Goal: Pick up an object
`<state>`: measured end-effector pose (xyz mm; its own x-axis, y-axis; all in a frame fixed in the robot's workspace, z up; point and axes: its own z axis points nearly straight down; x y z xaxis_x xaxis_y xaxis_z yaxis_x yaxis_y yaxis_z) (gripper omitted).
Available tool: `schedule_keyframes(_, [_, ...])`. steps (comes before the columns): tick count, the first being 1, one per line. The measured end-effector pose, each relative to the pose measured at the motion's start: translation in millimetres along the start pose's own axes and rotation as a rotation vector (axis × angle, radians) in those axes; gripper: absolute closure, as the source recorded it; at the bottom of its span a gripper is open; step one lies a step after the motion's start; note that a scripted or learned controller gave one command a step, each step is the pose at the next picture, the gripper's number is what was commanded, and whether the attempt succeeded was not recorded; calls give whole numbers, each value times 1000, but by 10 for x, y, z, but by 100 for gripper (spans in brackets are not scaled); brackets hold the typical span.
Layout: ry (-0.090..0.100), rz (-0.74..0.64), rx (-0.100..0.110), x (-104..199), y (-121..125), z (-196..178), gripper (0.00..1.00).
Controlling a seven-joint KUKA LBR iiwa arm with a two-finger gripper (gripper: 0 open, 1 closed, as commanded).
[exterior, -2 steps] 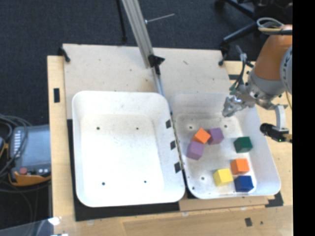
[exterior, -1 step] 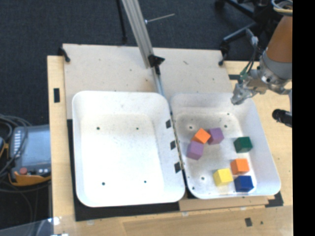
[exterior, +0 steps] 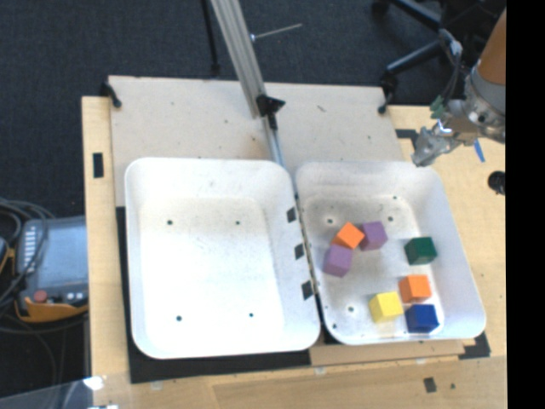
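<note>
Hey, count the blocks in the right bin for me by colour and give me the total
Orange blocks: 2, one up by the purple pair, one near the blue
Purple blocks: 2
Green block: 1
Yellow block: 1
Blue block: 1
Total: 7 blocks, all in the right bin

My view cuts the arm [exterior: 487, 66] off at the right edge, above the wrist. Gripper [exterior: 424, 153] is small and blurred; finger state unreadable. Office chair [exterior: 426, 15] is cropped at the top.
</note>
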<state>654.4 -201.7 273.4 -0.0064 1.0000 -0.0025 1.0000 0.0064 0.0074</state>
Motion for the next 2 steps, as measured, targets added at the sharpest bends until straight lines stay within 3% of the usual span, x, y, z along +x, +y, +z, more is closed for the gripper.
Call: schedule_keyframes(2, [3,1,9,1007,-192,146,100])
